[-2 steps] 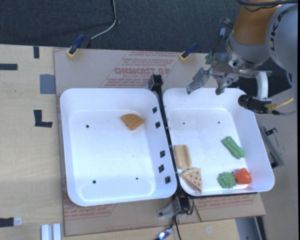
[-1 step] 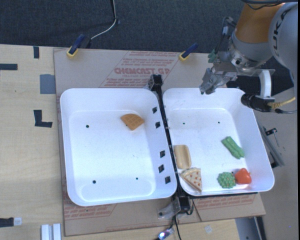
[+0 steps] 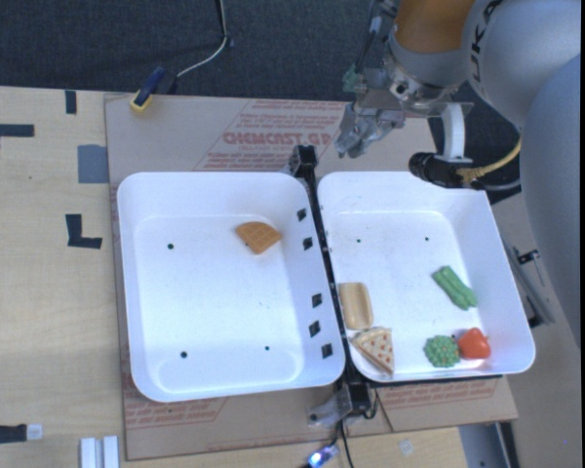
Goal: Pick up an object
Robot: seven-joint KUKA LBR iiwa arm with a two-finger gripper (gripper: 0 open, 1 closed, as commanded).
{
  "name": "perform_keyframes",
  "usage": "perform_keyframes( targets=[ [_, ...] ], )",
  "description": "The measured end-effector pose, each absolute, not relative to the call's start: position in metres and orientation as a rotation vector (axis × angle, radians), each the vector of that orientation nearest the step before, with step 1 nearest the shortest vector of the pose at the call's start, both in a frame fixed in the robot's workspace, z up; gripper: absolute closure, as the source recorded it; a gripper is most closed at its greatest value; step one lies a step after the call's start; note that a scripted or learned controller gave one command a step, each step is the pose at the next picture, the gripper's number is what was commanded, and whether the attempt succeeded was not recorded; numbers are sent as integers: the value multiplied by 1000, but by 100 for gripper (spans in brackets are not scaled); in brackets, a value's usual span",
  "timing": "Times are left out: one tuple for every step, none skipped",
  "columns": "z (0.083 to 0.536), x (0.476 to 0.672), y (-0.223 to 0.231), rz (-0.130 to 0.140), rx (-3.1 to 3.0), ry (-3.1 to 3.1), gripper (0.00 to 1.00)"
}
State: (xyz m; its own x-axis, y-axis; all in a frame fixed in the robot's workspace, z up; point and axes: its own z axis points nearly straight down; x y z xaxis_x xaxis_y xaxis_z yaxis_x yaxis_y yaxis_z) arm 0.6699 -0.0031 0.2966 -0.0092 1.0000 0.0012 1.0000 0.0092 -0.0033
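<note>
Arm and gripper [image 3: 356, 144]: the grey arm [image 3: 526, 47] is reaching in from the right, its orange band [image 3: 431, 13] sitting above the wrist. The gripper is hanging over the cardboard sheet [image 3: 244, 130], beyond the far rim of the bins and close to the black divider [image 3: 317, 252] where the two bins are meeting. Whether the fingers are standing apart or together cannot be told; nothing is showing between them.

Left bin [image 3: 141, 222]: a tan wedge [image 3: 258, 236] is lying on the floor, below and to the left of the fingers, well apart from them.

Right bin [image 3: 487, 222]: a bread roll [image 3: 356, 305] is lying just beside the divider, almost straight below the fingers and far down the view. A cracker [image 3: 375, 349] is lying just below the roll, at the near rim. A green pod [image 3: 453, 287] is lying below and to the right of the fingers. A broccoli piece [image 3: 442, 351] and a red tomato [image 3: 474, 344] are sitting side by side, touching, in the near right corner, farthest from the fingers.

Surroundings: a yellow and blue clip [image 3: 148, 89] on a white cable [image 3: 210, 37] is lying at the sheet's far left corner, well to the left of the fingers.
</note>
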Motion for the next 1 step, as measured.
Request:
perform_keyframes(
  targets=[
    [270,667,102,10,-2203,-2228,100]
  ],
)
